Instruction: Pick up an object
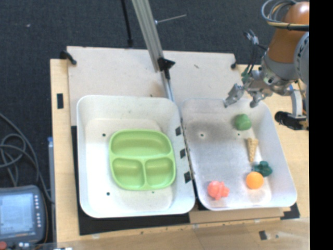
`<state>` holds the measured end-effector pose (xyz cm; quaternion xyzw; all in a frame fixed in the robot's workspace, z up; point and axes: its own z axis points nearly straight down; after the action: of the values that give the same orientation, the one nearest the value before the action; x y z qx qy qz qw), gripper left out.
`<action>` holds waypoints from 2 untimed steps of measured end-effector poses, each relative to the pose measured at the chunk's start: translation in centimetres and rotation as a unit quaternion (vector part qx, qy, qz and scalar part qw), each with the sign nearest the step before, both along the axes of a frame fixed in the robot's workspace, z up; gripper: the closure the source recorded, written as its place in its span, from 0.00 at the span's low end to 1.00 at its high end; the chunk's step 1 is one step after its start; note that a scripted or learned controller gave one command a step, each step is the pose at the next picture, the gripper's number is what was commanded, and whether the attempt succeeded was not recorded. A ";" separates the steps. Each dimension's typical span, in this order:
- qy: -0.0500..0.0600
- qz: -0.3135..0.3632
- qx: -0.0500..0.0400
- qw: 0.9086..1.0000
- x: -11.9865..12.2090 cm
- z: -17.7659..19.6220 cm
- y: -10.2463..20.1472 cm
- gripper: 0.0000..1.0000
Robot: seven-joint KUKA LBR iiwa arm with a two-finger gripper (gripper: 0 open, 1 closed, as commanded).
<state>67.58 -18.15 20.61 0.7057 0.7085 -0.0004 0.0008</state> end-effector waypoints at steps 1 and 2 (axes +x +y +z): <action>0.001 0.001 -0.001 1.000 0.0 0.0 -0.1 0.00; 0.002 0.001 0.000 1.000 0.9 -5.6 0.0 0.00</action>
<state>68.46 -18.10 15.03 0.7051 0.7091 -0.0017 -0.0004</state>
